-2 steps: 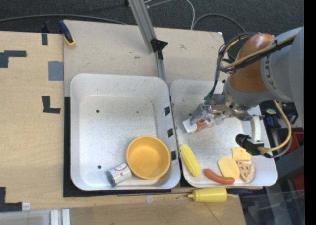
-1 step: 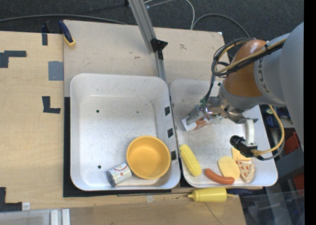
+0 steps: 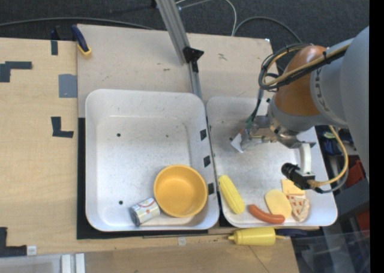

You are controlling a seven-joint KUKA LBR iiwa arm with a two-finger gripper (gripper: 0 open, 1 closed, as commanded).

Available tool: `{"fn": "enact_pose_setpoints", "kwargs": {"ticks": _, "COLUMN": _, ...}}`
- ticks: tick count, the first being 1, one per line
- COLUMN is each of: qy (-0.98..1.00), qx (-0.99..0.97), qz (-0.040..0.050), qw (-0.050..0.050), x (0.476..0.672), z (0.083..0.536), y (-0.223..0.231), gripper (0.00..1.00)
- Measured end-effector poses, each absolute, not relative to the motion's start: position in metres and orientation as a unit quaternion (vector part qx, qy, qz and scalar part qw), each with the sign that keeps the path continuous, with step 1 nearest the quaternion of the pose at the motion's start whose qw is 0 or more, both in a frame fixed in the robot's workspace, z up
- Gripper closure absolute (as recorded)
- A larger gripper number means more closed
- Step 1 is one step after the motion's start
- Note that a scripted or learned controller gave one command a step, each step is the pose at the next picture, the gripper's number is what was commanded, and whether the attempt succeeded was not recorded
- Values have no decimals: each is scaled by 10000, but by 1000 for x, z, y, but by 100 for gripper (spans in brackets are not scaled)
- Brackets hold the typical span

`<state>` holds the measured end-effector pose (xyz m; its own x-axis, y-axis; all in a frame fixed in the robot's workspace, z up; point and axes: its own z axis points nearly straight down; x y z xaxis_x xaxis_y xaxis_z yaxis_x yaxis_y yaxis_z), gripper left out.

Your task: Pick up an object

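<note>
1. We see the pincer (image 3: pixel 240 143) low in the right bin (image 3: pixel 258 110), near its upper left; whether it grips anything we cannot tell.
2. A yellow corn cob (image 3: pixel 231 194) lies by that bin's lower left wall.
3. Beside it lie a red sausage (image 3: pixel 266 214), a pale yellow piece (image 3: pixel 277 202) and a pizza slice (image 3: pixel 298 206).
4. In the left bin (image 3: pixel 144 104) sit an orange bowl (image 3: pixel 180 191) and a small can (image 3: pixel 144 211).

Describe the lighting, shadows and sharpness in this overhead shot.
Camera view: soft, even light with faint shadows; the yellow bowl and corn cob look fairly crisp, the arm's orange band looms large and slightly soft, and the gripper is too blurred to read.
</note>
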<state>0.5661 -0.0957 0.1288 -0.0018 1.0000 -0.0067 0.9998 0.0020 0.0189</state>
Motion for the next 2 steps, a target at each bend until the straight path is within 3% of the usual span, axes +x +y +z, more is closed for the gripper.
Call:
{"fn": "enact_pose_setpoints", "kwargs": {"ticks": 1, "qy": 7078, "qx": 7064, "qz": 6, "qw": 7, "x": 567, "z": 171, "y": -91, "gripper": 100}}
{"fn": "enact_pose_setpoints", "kwargs": {"ticks": 2, "qy": 7080, "qx": 7062, "qz": 10, "qw": 14, "x": 575, "z": 218, "y": -85, "gripper": 100}}
